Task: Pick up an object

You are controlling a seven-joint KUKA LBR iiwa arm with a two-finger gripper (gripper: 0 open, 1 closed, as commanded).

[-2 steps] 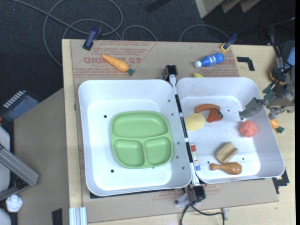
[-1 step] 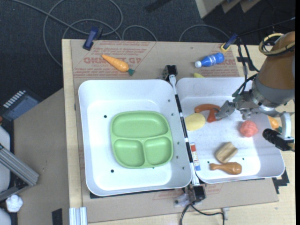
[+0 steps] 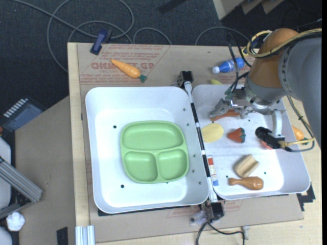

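From the overhead camera you see the gripper (image 3: 228, 107) low in the right bin (image 3: 291, 180), over an orange strip-like toy (image 3: 226, 116); whether it grips you cannot tell. Nearby lie a yellow lemon-like toy (image 3: 212, 132), strawberry (image 3: 236, 135), bread piece (image 3: 245, 165) and drumstick (image 3: 247, 182).

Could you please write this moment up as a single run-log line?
arm: over right bin | hand: low near bin's back, by orange strip | holding: cannot tell | left bin: green tray | outside bins: carrot
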